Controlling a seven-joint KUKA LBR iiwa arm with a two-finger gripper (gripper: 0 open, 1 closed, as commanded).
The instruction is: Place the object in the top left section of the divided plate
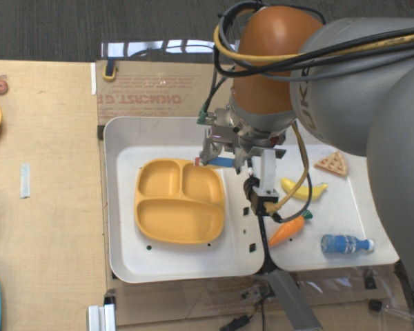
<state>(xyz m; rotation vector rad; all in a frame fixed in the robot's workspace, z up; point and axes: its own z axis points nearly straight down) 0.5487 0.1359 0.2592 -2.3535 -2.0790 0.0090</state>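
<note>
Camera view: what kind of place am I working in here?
Probably a robot lab bench, not a kitchen: two white bins on flattened cardboard, toy-like food such as a carrot and banana, and a yellow divided plate.

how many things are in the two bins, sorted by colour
Yellow or orange-yellow: 2, the divided plate and the banana
Orange: 1, the carrot
Blue: 1, the bottle
Tan: 1, the pizza slice
Total: 5
</note>
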